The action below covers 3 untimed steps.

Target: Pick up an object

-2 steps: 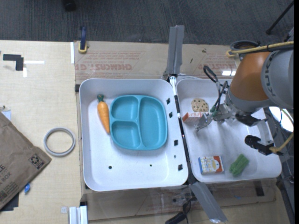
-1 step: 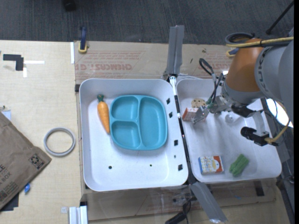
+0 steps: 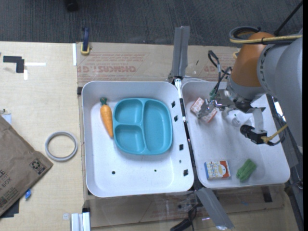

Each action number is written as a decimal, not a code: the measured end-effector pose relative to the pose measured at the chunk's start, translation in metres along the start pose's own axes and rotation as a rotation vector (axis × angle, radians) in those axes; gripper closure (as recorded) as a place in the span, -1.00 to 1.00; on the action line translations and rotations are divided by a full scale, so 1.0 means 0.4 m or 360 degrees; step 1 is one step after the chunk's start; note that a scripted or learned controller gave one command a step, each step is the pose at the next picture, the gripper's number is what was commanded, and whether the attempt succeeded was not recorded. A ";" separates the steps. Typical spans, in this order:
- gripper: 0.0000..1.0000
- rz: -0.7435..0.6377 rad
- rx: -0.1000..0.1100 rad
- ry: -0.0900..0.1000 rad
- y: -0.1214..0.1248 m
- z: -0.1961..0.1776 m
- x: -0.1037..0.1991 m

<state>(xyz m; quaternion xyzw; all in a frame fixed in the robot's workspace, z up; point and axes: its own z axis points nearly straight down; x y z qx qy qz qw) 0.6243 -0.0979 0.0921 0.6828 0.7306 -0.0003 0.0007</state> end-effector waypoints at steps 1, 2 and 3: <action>1.00 -0.0002 0.0007 -0.0001 -0.002 -0.026 -0.003; 1.00 0.0333 0.0001 -0.0001 0.041 -0.117 -0.009; 1.00 0.0194 0.0000 -0.0001 0.085 -0.250 0.068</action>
